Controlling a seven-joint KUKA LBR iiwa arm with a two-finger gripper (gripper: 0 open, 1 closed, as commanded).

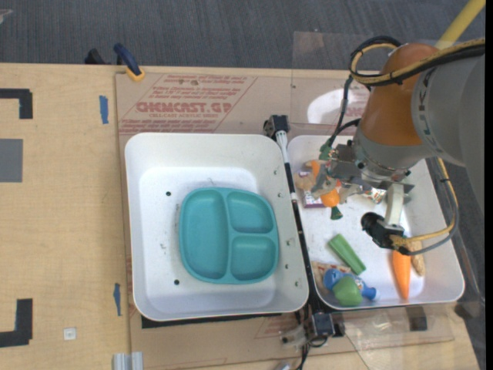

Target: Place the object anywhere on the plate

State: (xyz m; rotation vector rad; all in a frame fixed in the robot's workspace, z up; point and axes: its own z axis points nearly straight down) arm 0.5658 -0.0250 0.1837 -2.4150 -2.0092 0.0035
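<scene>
Teal plate (228, 235) sits bare; gripper (333, 177) over toys

arm (454, 106): thick grey rounded casing, entering from 3 o'clock | orange band (397, 95): broad, glossy, domed, above the wrist | cables (362, 56): black and yellow, looped at the band's 11 o'clock | wrist (377, 164): grey ring under the band | gripper (335, 177): small dark metal parts with thin wires, at 8 o'clock of the wrist
</scene>
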